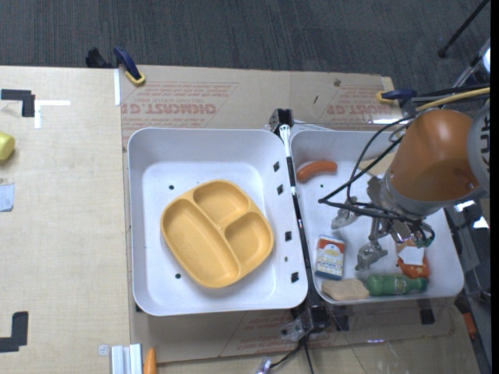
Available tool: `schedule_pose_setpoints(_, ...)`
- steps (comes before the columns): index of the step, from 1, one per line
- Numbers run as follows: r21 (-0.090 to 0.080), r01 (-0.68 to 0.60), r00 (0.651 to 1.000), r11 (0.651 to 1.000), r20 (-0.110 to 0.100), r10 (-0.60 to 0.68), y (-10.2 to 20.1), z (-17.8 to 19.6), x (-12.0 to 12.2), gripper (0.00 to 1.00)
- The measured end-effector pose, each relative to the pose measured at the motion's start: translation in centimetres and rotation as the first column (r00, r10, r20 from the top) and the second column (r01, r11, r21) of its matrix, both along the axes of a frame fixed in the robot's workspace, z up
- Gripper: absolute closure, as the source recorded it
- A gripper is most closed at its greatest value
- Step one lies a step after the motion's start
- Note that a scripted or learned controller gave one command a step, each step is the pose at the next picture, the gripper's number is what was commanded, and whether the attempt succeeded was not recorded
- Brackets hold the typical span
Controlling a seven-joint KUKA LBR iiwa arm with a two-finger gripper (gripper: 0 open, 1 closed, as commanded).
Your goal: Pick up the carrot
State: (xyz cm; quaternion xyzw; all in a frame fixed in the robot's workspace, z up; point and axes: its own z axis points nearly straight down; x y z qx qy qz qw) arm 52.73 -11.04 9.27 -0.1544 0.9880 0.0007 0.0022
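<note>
Carrot (412, 266), orange with a bit of green at its top, lies in the right bin (343, 156), near that bin's right wall and toward its near edge. The left bin (148, 232), touching the right bin along their shared wall, holds a yellow divided plate (217, 233) with three compartments, set at a slant in its middle. The arm's orange band (431, 157) hangs over the right bin's right half, with black cables looping across toward the shared wall. Below the band, the gripper (373, 254) reaches down into the right bin, just left of the carrot; its metal fingers (366, 259) stand slightly apart with nothing between them. A green bottle-like item (396, 284) lies on its side along the right bin's near wall, just below the carrot. A tan flat piece (345, 290) rests beside it to the left, touching its end. A small carton (330, 257) with a red top stands just above the tan piece. A sausage (316, 169) lies near the right bin's far wall, close to the shared wall, well apart from the carrot.
</note>
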Motion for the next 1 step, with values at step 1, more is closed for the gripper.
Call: schedule_pose_setpoints(1,0.001,0.14,0.99,0.99,0.003,-0.14,10.29,10.0,-1.02,0.0)
